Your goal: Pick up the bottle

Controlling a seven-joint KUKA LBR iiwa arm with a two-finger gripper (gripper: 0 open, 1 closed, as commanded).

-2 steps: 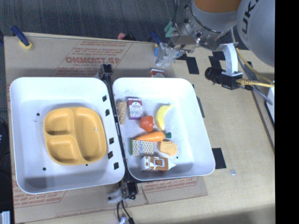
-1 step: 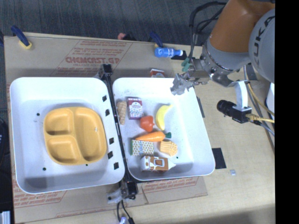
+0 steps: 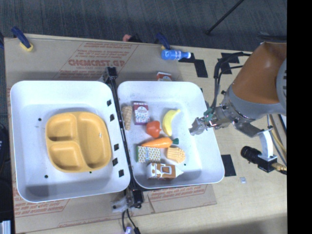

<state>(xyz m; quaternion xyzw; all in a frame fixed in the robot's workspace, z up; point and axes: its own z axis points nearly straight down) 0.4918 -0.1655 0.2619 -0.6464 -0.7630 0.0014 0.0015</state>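
Claw [image 3: 197,127]: at the right inner edge of the right bin [image 3: 210,156], centre-right of frame, nothing visibly held; whether it is wide or narrow cannot be told at this size. Bottle [image 3: 174,55]: blue, lying on its side on the bench at upper centre of frame, outside and above the bins, well apart from the claw. Progress, judged: not yet begun in effect, with approach, grasp and lift all outstanding
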